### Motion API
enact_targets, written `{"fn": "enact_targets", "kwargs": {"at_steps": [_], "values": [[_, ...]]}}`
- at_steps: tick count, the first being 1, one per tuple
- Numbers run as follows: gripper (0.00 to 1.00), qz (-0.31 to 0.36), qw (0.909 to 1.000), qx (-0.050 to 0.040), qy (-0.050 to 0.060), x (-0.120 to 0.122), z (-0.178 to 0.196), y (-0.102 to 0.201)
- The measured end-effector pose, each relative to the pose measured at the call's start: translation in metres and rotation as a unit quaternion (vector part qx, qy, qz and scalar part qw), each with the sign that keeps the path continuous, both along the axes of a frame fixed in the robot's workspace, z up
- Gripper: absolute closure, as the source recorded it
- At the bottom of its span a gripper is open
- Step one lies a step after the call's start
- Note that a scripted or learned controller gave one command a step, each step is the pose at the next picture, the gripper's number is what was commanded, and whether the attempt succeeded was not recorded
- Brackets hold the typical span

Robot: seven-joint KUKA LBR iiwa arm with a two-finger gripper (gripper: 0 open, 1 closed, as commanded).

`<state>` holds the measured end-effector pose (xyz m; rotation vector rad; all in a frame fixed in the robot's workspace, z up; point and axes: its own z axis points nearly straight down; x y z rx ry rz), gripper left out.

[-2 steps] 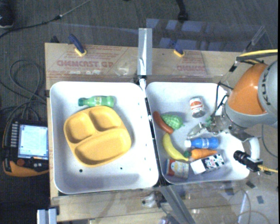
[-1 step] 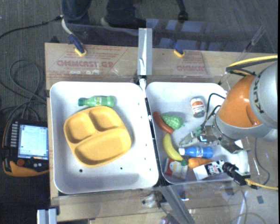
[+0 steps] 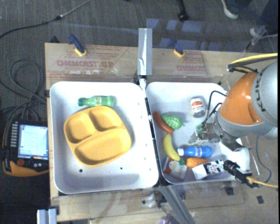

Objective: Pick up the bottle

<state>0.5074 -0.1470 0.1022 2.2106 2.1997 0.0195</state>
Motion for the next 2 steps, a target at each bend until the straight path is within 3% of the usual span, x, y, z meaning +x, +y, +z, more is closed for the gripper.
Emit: {"fn": "enact_targets", "kwargs": {"at_steps": [1, 2], "values": [[0.00, 0.000, 1.0000, 0.0007, 0.002, -0.001, -0.001, 0.000], [0.00, -0.020, 0.9998, -0.0017, 0.001, -0.018, -0.011, 0.019]]}}
